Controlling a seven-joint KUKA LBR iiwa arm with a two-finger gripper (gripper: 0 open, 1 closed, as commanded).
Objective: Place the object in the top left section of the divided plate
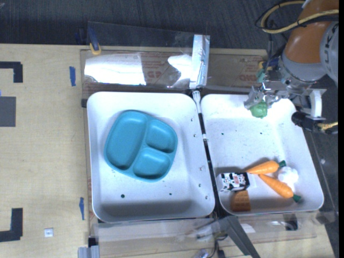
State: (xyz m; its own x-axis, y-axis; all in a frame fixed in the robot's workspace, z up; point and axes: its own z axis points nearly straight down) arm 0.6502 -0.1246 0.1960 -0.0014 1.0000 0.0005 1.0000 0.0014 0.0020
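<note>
Two shallow white plastic bins side by side at frame centre, rims rounded, floors speckled with small dark flecks.

Left bin (102, 198): blue divided plate (141, 144), smooth matte plastic, rounded-square outline, tilted slightly; one large section on its left side, two smaller sections on its right. All three sections bare.

Right bin (252, 138): two orange carrots, tapered, green-tipped, in the lower right, one (263, 167) lying nearly level, the other (278, 186) slanting down toward the right. Small white rounded item (289, 174) just beside them. Black-and-white patterned carton (233, 181) flat near the lower left of this bin, with a brown wedge-shaped piece (241, 200) just below it.

Gripper (260, 104) at the upper right of the frame, above the top edge of the right bin, metal fingers closed around a small green object (260, 110), rounded and glossy, hanging at the fingertips. Object well apart from the plate. Grey arm with orange band (303, 50) behind, black and yellow cables looped above.

Clear plastic sheet and cardboard strip (161, 69) along the far side of the bins.
</note>
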